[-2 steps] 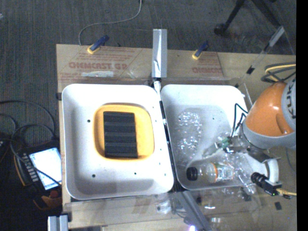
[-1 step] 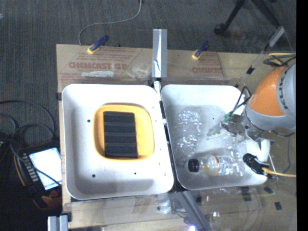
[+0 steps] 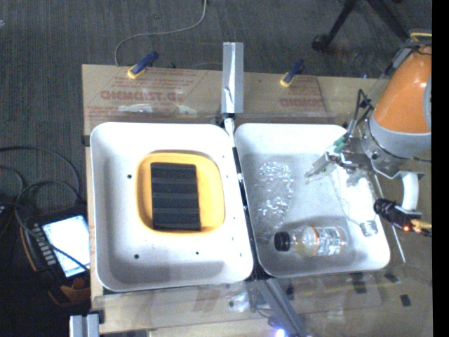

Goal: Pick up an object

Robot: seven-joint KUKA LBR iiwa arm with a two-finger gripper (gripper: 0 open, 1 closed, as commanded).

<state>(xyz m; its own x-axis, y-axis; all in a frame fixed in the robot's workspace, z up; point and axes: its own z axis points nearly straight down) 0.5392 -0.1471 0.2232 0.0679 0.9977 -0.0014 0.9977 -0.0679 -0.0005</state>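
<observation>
While the gripper [image 3: 324, 164] hangs over the upper right of the right bin [image 3: 309, 133], you cannot tell from this slant whether its jaws are apart or together, and nothing can be made out between them. Candidate objects: a bottle [image 3: 312, 241] with a black cap, lying on its side near the bin's front wall; a clear crinkled plastic piece [image 3: 273, 186] near the bin's middle (hard to read against white); another clear item [image 3: 356, 202] under the arm's [image 3: 401, 111] side, identity unclear. The left bin [image 3: 112, 160] holds a yellow tray [image 3: 181, 192] with a dark ribbed insert.

Risks, as judgement:
- The bottle looks round and smooth; a pinch across it could squirt it sideways or roll it against the wall.
- The clear plastic may crumple or slip, so a closed grip could come up with nothing.
- A descent close to the right wall could catch the rim.

Surface: both bins sit on a cardboard sheet [image 3: 175, 93], held by two clamps [image 3: 142, 64] along the back edge. A metal post [image 3: 232, 76] stands between the bins. Room: dark carpet [image 3: 70, 20], a loose cable, a chair base [image 3: 358, 5] at the top, and a lit tablet [image 3: 64, 243] on the floor to the left.
</observation>
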